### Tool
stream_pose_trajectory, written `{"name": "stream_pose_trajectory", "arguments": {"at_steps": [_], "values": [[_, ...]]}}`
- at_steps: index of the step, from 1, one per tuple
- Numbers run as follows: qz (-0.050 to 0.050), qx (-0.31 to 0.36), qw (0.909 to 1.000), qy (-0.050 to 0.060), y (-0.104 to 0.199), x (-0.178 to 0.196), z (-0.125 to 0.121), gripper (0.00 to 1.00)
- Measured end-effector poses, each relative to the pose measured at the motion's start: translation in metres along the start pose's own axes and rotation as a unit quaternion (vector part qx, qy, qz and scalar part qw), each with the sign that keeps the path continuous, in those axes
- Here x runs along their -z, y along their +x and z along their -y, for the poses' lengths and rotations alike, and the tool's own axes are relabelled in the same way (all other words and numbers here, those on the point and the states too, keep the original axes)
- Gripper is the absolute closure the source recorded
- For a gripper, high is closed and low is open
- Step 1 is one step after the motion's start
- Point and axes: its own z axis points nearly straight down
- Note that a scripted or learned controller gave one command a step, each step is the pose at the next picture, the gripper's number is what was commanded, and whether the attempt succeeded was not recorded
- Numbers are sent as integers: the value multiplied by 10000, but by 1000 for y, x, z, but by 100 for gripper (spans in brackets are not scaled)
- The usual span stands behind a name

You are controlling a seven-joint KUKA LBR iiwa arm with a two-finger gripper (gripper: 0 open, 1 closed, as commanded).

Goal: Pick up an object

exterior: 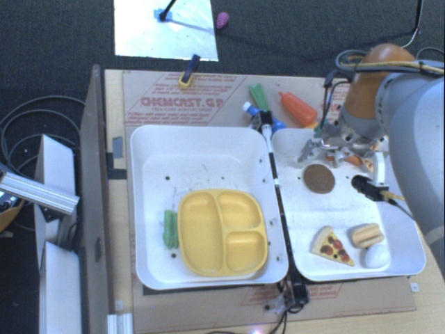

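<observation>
My gripper [324, 152] hangs low over the far part of the right bin [410, 256], just above a round brown cookie [319, 178]. A small orange piece [355, 161] shows right beside the gripper, partly hidden by it. Toward the bin's near side lie a pizza slice [332, 246], a tan bread roll [366, 234] and a white egg-shaped thing [376, 256]. The left bin [149, 186] holds a yellow divided plate [222, 231] with a green pod [170, 229] along its left edge.
Behind the bins, on the cardboard, lie an orange toy [297, 108], a green stick [259, 97] and a blue piece [277, 125]. A yellow and blue clip [188, 73] sits farther left. The grey arm [410, 124] covers the right bin's far right corner.
</observation>
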Motion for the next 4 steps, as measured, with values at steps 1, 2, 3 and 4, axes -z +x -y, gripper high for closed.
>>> {"name": "stream_pose_trajectory", "arguments": {"at_steps": [1, 2, 3, 4], "values": [[23, -9, 9999, -138, -39, 2, 26, 0], [2, 7, 9999, -124, -5, 0, 71, 0], [14, 13, 9999, -162, -7, 12, 68, 100], [4, 59, 9998, -196, 62, 107, 55, 100]]}}
